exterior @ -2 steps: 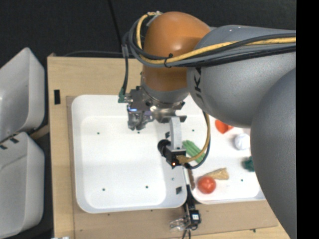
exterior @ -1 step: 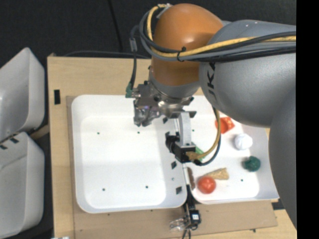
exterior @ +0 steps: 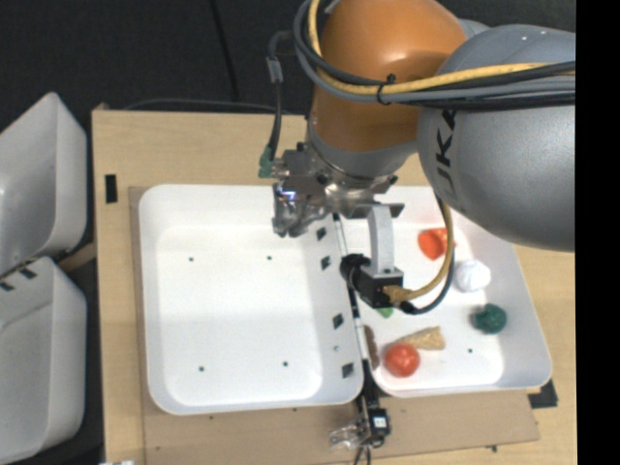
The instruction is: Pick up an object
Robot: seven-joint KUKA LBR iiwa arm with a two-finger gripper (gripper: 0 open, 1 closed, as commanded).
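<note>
The left shallow white bin [exterior: 223, 318] offers open floor toward 7 o'clock. The right shallow white bin [exterior: 465, 371] holds a red ball [exterior: 401, 359], tan wedge [exterior: 423, 338], dark green ball [exterior: 490, 318] and white ball [exterior: 472, 276] near its 3-to-6 o'clock edges. The grey arm [exterior: 504, 134] enters from 3 o'clock, its two-finger gripper [exterior: 289, 221] over the left bin's 1 o'clock corner, well apart from them; its opening cannot be told.

On the counter [exterior: 116, 148], left bin [exterior: 232, 308] adjoins right bin [exterior: 460, 371] — in the latter, a ball [exterior: 402, 360] lies just beside a wedge [exterior: 423, 338].
</note>
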